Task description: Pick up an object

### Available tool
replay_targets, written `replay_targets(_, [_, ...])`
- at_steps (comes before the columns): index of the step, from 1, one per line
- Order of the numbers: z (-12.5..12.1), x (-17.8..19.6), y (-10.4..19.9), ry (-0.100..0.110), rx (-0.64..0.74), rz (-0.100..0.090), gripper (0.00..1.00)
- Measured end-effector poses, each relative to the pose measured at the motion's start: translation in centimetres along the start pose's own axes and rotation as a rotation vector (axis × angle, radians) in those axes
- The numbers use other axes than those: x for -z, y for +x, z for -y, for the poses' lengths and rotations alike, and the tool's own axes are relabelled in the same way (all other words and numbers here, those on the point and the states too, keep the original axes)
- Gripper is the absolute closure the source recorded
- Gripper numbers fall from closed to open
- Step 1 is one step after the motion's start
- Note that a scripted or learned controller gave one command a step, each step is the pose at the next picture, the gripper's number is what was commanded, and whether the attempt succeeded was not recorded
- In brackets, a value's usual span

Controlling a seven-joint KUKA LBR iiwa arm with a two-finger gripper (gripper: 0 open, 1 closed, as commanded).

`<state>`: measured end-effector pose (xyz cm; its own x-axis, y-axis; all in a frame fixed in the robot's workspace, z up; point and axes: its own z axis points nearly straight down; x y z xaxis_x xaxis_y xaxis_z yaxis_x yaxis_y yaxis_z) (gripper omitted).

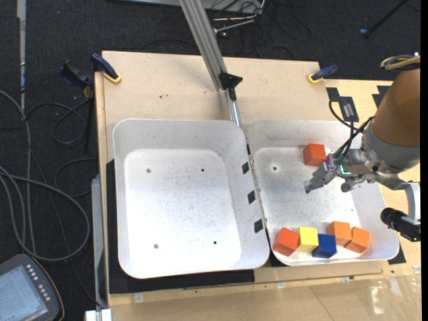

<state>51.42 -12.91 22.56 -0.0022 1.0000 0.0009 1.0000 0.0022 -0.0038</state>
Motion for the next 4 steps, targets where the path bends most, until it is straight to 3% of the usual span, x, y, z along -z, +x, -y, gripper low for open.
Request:
replay_targets(1, [-0.1,0.1,0.0,-0.003,-0.002,0.001,0.00])
replay_targets(3, [0.1,-10.2,1.2,0.003,-0.003,-0.001,0.00])
replay_targets(4, [0.1,-13.2,1.3,-0.002,-0.004,0.001,0.00])
